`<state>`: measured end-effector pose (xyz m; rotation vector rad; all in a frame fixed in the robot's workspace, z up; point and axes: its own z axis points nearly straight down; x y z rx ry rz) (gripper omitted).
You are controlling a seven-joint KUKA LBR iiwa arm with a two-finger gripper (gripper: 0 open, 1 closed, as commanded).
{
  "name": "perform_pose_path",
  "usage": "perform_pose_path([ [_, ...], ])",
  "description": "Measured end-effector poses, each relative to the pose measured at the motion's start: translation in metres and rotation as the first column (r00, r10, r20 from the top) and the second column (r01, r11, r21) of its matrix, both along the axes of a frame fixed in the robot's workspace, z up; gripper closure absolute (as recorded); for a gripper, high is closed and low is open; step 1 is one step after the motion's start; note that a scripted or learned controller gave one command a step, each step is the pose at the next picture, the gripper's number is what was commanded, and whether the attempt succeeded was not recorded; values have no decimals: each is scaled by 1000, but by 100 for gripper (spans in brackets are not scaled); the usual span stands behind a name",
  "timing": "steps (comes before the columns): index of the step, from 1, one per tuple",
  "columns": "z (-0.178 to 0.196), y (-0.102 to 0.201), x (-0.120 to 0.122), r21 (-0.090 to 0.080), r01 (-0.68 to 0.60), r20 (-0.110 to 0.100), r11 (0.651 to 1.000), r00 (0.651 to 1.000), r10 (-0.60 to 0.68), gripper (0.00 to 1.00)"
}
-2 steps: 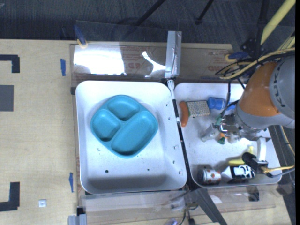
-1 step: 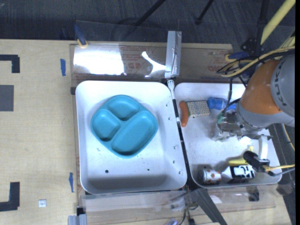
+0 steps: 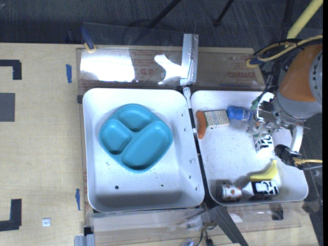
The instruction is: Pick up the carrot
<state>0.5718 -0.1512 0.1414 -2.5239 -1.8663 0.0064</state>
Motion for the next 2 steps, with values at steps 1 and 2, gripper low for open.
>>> perform_pose_path([
  [1, 8, 23, 9, -1, -115, 1, 993, 993, 115, 100],
  [2, 54, -25, 42, 0, -273, 2, 962, 962, 273, 100],
])
